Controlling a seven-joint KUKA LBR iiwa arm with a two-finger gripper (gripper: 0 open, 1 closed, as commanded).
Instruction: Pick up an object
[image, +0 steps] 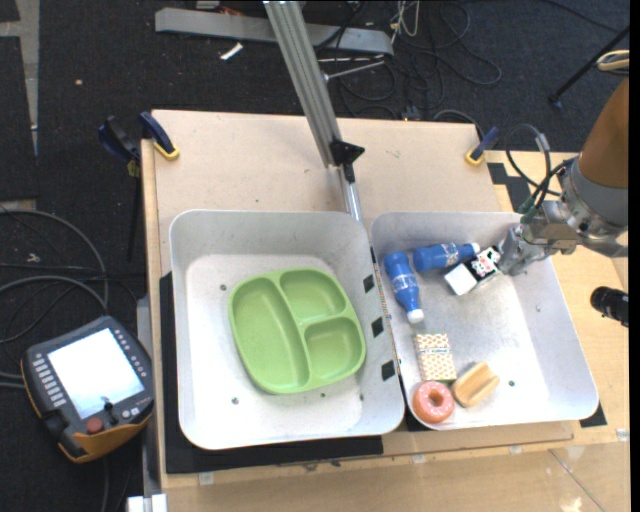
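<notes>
At the far lower left of the frame, off the bench, a teach pendant with a pale screen and orange trim lies on the dark floor. The left bin fills the left centre of the bench and holds a green divided plate, lying flat with its three compartments facing up. A grey metal pole slants down from the top centre and ends near the seam between the two bins.

The right bin sits just beside the left one. In its upper left part lie two blue bottles: one points down toward the lower frame with its white cap lowest, the other lies crosswise just above it, the two meeting at a corner. Below them are a small checkered box, a pink doughnut at the bin's lower edge, and a tan bread roll just beside the doughnut to its right.

Toward the upper right of this bin, a small black and white object lies next to the crosswise bottle's end. The gripper is directly at this object's right side; whether its claw is open, closed or gripping cannot be told. The arm extends off the right edge.
</notes>
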